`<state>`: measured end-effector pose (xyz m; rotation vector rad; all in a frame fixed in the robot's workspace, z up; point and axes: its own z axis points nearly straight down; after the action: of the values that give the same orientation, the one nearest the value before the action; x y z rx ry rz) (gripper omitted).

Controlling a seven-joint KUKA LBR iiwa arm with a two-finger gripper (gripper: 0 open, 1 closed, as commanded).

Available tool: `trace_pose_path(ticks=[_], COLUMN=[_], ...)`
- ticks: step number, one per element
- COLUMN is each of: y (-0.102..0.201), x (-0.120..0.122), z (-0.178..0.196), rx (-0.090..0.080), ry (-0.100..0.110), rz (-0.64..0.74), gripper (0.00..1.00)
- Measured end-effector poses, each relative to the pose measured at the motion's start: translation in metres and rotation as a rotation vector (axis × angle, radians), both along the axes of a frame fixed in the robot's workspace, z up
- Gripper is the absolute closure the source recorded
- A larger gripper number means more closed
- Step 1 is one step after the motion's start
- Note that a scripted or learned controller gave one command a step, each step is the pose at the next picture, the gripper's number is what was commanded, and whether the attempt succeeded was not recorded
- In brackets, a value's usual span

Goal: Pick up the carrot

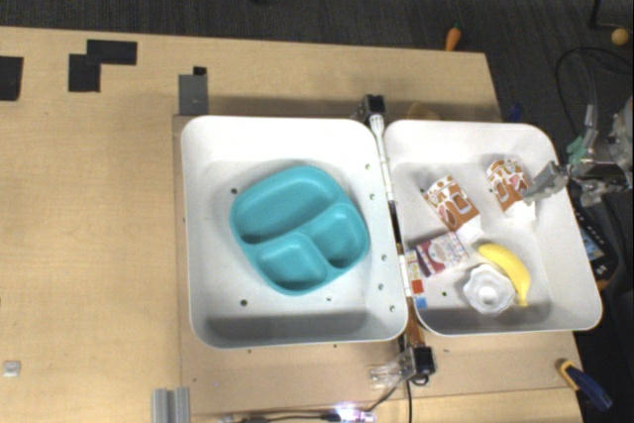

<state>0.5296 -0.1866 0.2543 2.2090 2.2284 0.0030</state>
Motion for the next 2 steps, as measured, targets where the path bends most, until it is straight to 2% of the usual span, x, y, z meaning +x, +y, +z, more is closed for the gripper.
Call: trace_pose_path(ticks=[1, 2], y=[0.008, 0.008], x=[-0.040, -0.037], z=[0.039, 0.051], rx=[-0.004, -0.011], ry=[-0.004, -0.013], rz=[0.473, 0.474], gripper=[0.00, 1.00])
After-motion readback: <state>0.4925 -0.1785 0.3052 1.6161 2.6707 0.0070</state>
